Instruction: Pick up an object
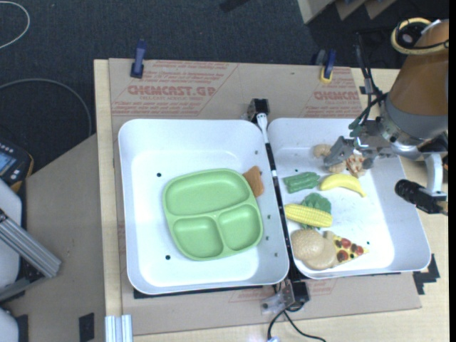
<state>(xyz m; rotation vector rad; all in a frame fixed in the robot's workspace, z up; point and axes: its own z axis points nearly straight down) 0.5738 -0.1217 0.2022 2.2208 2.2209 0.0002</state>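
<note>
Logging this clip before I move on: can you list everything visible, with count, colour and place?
bins: 2, white, side by side on the bench
tray: 1, green, three compartments, left bin
brown piece: 1, orange-brown, left bin, beside tray
banana: 1, yellow, right bin
corn: 1, yellow, right bin centre
green toy: 1, green, left of banana
bread: 1, tan, right bin front
pizza slice: 1, right of bread
clamps: 2, blue, back edge
gripper: 1, grey, over right bin's back
</note>
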